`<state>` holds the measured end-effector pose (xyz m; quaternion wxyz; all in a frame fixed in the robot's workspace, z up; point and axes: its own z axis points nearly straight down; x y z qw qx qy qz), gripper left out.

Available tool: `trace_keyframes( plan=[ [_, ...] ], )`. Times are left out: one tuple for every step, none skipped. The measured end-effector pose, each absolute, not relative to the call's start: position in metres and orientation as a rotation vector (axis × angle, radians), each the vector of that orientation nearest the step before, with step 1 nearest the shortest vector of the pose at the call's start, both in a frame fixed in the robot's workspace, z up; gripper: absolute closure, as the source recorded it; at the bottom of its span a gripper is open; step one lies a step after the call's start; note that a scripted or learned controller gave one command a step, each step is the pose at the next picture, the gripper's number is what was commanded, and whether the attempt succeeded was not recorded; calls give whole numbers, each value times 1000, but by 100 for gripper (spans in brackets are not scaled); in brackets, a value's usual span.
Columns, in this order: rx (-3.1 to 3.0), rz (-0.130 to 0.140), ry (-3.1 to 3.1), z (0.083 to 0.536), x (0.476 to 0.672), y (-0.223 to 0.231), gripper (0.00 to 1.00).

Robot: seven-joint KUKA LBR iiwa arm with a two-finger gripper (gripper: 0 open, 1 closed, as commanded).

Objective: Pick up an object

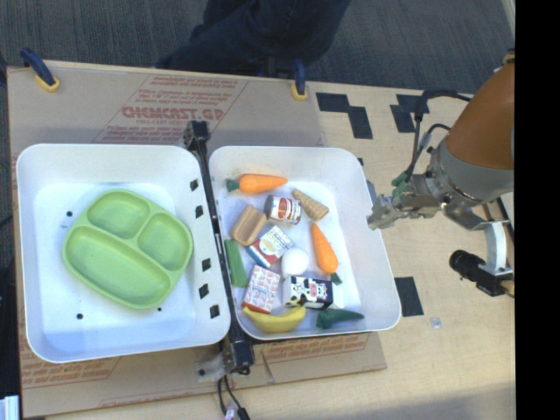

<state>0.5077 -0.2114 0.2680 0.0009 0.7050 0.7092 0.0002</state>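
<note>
The right bin [372, 234] holds several toy foods: an orange carrot [261, 183] at the back, a second carrot [325, 248] by the right wall, a small red-labelled jar [282, 209], a white egg [296, 261], a banana [276, 319] at the front and a black-and-white carton [310, 292]. My gripper [383, 212] hangs outside this bin, just past its right wall, above the bench and level with the jar. Nothing is seen in it.
The left bin [35, 199] carries a green divided plate [129, 247]. A black divider strip [206, 226] runs between the bins. The arm's grey body and orange band [490, 121] fill the right side, with black cables nearby.
</note>
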Motion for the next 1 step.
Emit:
trace_keyframes(
  plan=[
    [2215, 1, 2227, 268, 508, -211, 0]
  ],
)
